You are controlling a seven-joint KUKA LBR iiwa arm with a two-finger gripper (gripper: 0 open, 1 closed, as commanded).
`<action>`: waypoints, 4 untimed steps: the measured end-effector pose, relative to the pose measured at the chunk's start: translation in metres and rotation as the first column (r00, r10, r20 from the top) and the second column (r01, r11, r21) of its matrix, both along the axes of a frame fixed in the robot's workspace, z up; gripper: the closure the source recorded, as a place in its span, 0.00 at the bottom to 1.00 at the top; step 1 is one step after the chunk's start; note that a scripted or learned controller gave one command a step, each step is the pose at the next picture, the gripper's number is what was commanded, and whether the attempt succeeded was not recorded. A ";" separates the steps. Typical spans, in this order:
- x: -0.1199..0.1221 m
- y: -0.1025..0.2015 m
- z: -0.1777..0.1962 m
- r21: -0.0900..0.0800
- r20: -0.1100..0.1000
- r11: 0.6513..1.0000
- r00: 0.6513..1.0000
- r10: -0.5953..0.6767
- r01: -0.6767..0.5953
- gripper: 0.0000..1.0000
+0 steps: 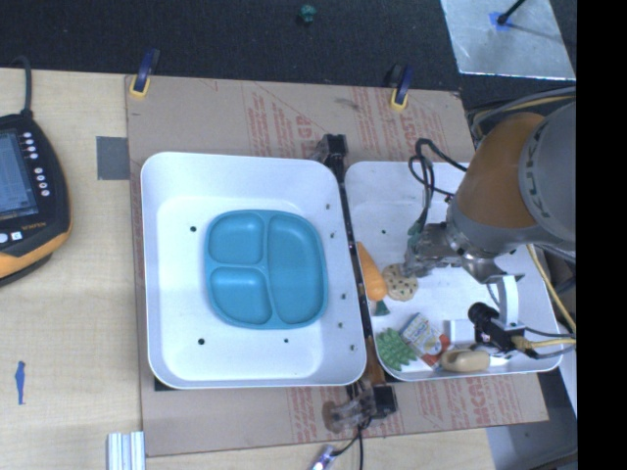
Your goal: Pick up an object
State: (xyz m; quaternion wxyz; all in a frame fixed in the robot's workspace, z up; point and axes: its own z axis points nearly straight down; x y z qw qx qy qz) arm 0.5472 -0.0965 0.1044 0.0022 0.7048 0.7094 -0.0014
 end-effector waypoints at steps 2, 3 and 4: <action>0.000 -0.001 0.010 -0.001 -0.002 1.000 1.000 0.003 -0.003 1.00; 0.000 -0.001 0.010 -0.002 -0.002 1.000 1.000 0.004 -0.004 0.00; 0.000 -0.002 0.020 -0.003 -0.002 1.000 1.000 0.005 -0.005 1.00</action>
